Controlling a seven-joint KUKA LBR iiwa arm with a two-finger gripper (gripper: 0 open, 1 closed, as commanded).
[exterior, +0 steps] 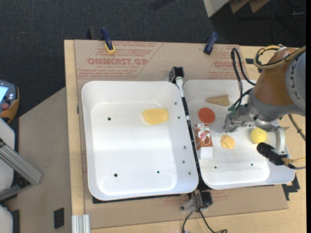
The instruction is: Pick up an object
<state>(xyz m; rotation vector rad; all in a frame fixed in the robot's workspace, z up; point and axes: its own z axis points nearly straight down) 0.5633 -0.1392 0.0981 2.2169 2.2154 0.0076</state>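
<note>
Fingers of the grey two-finger gripper (232, 124) point down into the right bin; whether they are spread or pressed together I cannot tell, and nothing shows between them.

Largest is the brown cardboard-covered bench (146, 57), whose bare top runs along the far side, beyond the fingers. On it, the shallow white left bin (97, 144) lies well to the fingers' left, with wide open floor around a pale yellow soft oval piece (155, 116) near its far right part. The shallow white right bin (233, 174) is under the fingers, its near half mostly bare.

A red-and-white small carton (203, 140) lies left of the fingers, along the dividing edge. A tan flat wedge-shaped piece (218, 100) lies beyond them. A red round disc (206, 115) sits just to their left. A yellow ball (259, 135) is to their right, close to the arm. A small orange-yellow lump (227, 141) lies just nearer than the fingertips, apart from them.
</note>
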